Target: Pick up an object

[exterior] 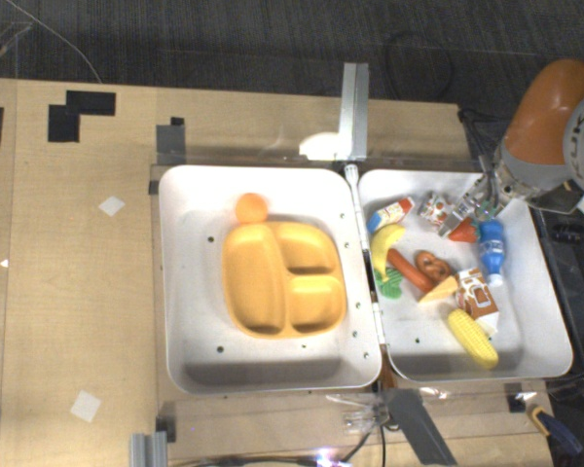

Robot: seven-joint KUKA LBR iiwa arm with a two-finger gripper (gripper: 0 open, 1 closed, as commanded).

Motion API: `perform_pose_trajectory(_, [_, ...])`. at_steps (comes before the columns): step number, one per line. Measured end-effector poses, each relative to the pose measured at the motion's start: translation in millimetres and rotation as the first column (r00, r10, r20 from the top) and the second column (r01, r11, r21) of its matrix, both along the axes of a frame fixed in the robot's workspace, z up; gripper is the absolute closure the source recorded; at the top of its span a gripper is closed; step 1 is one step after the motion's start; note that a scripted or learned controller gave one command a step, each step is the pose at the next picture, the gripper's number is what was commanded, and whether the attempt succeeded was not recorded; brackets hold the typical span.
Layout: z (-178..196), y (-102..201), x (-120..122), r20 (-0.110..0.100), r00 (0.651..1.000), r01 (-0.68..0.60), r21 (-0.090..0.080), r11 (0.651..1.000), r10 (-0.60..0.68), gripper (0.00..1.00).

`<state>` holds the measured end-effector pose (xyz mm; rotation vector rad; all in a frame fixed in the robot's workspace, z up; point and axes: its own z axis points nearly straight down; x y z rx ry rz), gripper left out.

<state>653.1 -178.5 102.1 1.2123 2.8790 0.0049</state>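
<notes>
Behind gripper (474,205), red object (461,230) partly hidden

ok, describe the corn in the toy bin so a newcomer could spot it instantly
Start at the right-hand shallow white bin, the one crowded with small toys. Go to its near corner, toward the lower right of the camera view, below the small brown-and-white carton. The yellow plastic corn cob lies there at a slant: bumpy, elongated, and more ridged than the smooth yellow banana by the divider.

Pale wood counter (68,290), matt with a fine grain, under two smooth white plastic bins (190,358). The yellow divided tray (273,285) looks glossy moulded plastic, and the corn cob (472,337) too. A brushed metal post (355,110) gleams behind.
</notes>
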Motion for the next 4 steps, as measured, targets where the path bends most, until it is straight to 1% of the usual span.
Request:
perform_pose_trajectory(1, [74.4, 6.5, -87.8, -0.004, 0.998, -0.067, -0.001, 0.998, 0.067, 1.0])
perform_pose_trajectory(2, [17.4, -24.1, -80.9, 0.028, 0.99, -0.135, -0.016, 0.991, 0.135, 1.0])
perform_pose_trajectory(3, [20.7, 19.2, -53.3, -0.004, 0.988, -0.153, 0.001, 0.988, 0.153, 1.0])
perform_pose_trajectory(4, [-5.9, 89.0, -76.1, 0.003, 0.983, -0.181, -0.002, 0.983, 0.181, 1.0])
